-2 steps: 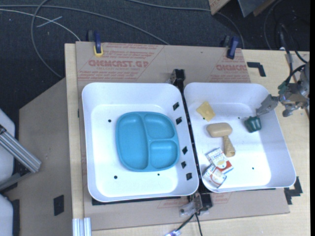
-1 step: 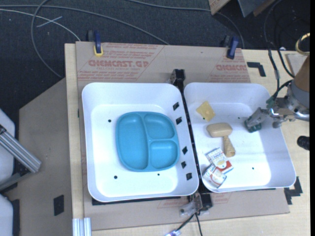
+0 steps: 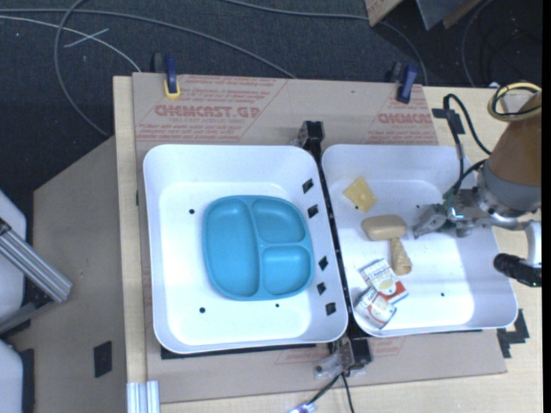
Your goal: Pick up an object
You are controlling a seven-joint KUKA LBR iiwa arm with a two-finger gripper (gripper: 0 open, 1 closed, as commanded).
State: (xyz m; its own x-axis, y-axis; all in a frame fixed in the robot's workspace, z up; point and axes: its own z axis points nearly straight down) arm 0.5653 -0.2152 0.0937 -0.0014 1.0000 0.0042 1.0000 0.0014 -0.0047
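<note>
Left shallow white bin [image 3: 172, 188]: centre occupied by a blue three-compartment plastic plate [image 3: 257, 246]; a bare margin is left all round it. Right shallow white bin [image 3: 482, 312]: left half crowded by a yellow wedge [image 3: 360, 194], a tan oblong block [image 3: 383, 227], a tan peg [image 3: 399, 256] and a red-and-white crumpled packet [image 3: 380, 292]; floor toward the right wall is bare.

Fixed overhead camera, slanted down

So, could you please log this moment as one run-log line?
gripper: over right bin, nothing visibly held | nearest: tan brush, apart | left bin: blue divided plate | pick: not yet done
</note>
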